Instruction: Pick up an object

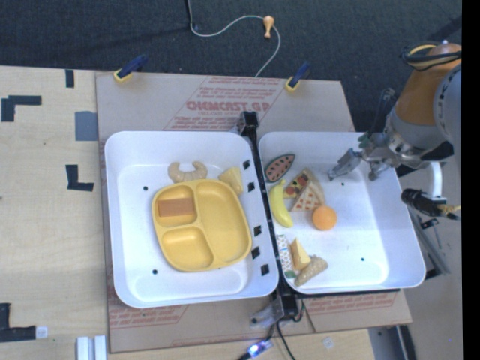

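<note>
Several toy foods crowd the left side of the right-hand white bin (390, 231): a yellow plastic banana (280, 207), a small orange ball (324, 218) and a triangular sandwich wedge (306, 193), any of them fair game. The two-finger gripper (358, 163) hangs over the bin's upper right, fingers spread, holding nothing. The orange ball lies nearest and least hemmed in; the yellow divided tray (201, 223) fills the left bin (124, 201), well clear.

Arm (424, 103) bent low, end effector (358, 164) open
</note>
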You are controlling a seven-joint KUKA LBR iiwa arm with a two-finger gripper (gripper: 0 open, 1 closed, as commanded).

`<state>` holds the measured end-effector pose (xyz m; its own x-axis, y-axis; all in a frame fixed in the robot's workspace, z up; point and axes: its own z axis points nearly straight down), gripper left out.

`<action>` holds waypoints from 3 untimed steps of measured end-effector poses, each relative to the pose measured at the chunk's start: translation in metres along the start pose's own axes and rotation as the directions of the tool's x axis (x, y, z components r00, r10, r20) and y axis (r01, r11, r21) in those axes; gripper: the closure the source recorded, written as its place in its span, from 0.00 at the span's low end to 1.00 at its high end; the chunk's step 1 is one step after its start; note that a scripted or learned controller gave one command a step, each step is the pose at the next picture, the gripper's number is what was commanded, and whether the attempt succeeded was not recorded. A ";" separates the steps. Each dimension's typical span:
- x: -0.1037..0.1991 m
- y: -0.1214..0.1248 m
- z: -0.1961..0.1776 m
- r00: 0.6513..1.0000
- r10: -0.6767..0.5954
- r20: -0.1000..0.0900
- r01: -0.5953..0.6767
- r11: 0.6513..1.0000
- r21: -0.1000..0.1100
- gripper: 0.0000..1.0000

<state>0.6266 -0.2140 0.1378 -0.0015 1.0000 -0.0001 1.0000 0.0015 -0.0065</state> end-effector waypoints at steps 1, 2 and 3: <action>0.001 0.001 0.051 1.000 0.000 0.002 0.000 1.000 -0.008 0.00; 0.001 0.002 0.038 1.000 -0.002 0.003 0.002 1.000 -0.009 1.00; -0.004 -0.001 -0.008 1.000 -0.001 0.001 0.001 1.000 -0.009 1.00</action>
<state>0.6256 -0.2185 0.1458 -0.0022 1.0000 -0.0009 1.0000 0.0022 0.0029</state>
